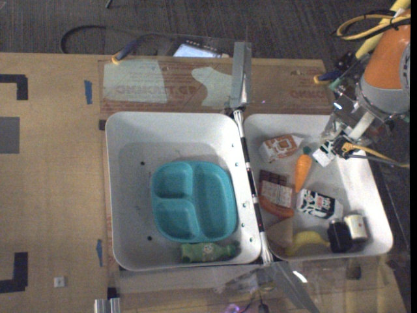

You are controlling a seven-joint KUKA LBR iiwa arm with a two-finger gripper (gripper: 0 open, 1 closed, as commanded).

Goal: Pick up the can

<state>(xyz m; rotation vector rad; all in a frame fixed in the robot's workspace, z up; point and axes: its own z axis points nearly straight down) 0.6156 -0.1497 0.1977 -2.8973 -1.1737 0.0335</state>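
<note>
dark and silver, the can [346, 233] is seen lying on its side in the right bin's [378, 194] near corner, well below the gripper [333, 146] poised above the far edge, whose grip cannot be told.

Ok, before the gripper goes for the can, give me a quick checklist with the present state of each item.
1. Can located: ok. The dark can with a silver end lies on its side near the front right corner of the right white bin.
2. Gripper over the can: not ok. It hangs over the back of that bin, beside the orange carrot.
3. Gripper free of load: cannot tell.
4. Space around the can: not ok. The yellow banana lies close on one side and the black-and-white carton just behind.
5. Can top unobstructed: ok. Nothing lies over it.
</note>
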